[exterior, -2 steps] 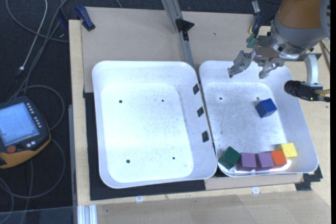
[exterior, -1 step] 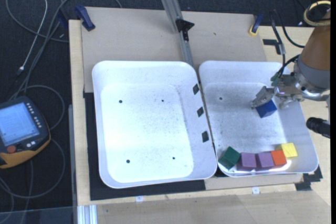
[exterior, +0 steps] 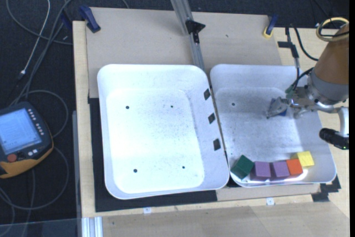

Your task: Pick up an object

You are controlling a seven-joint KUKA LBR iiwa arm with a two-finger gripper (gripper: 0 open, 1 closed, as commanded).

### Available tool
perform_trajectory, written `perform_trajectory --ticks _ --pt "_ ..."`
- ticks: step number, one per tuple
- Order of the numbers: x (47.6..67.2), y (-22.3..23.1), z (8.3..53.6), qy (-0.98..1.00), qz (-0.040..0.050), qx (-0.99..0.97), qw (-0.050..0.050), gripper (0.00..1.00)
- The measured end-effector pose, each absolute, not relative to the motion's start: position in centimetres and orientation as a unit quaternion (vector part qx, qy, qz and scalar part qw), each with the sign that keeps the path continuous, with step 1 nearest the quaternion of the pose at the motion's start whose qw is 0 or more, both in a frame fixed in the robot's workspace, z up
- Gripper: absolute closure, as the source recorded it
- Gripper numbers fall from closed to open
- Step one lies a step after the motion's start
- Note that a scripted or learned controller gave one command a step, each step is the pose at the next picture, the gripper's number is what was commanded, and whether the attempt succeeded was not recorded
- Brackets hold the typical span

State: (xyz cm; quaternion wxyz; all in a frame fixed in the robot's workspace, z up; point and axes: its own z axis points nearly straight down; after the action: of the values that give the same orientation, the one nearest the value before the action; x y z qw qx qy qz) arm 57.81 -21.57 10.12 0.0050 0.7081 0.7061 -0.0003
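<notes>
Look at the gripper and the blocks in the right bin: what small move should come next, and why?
Probably shift the gripper toward the near rim of the right bin. It hovers mid-bin with something small and blue at its tip, while the green, purple, orange and yellow blocks line that rim.
</notes>
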Motion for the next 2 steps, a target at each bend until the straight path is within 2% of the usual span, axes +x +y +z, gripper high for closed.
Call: perform_trajectory --ticks 1,2 --pt "63.8 -20.9 10.0 0.709 0.0019 0.706 0.002 0.00" --pt "64.3 -15.5 13.7 0.709 0.0027 0.705 0.002 0.00"
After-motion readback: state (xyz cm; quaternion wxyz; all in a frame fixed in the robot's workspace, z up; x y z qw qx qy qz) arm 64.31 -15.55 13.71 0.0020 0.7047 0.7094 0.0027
